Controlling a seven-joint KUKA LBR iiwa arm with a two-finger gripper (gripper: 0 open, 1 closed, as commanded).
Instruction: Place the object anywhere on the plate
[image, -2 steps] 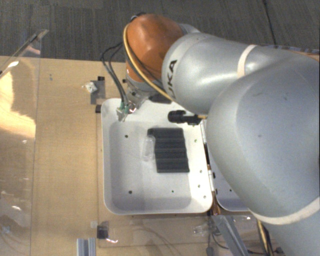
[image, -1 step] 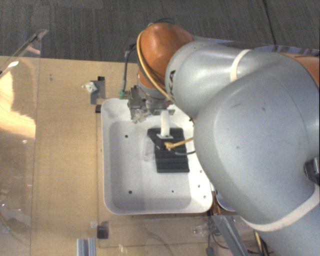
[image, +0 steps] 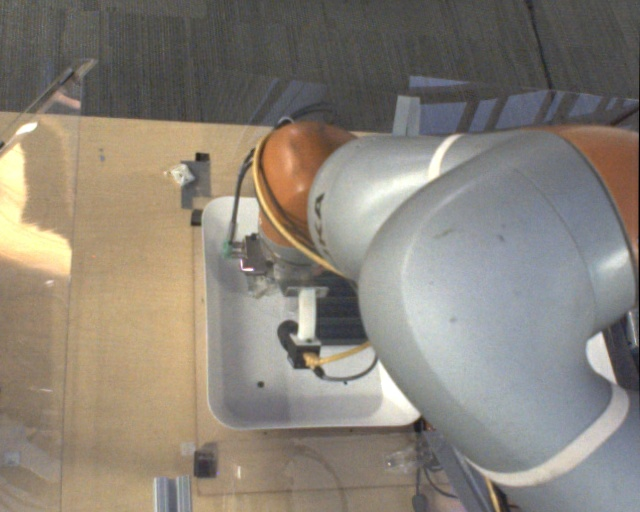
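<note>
My arm reaches in from the right and covers most of the bench, with its orange band (image: 290, 170) at the far edge of the left white bin (image: 235, 395). The gripper (image: 258, 268) hangs low over the bin's left part, close to the left wall. Its head is turned away from the camera. The arm's bulk hides whatever lies under the gripper and all of the right side. A tiny dark speck (image: 261, 383) rests on the bin floor nearer the front, apart from the gripper.
Small black clamps stand on the wooden bench at the bin's far left corner (image: 199, 178) and near its front left corner (image: 205, 462). Bare wooden benchtop (image: 110, 300) stretches to the left of the bin.
</note>
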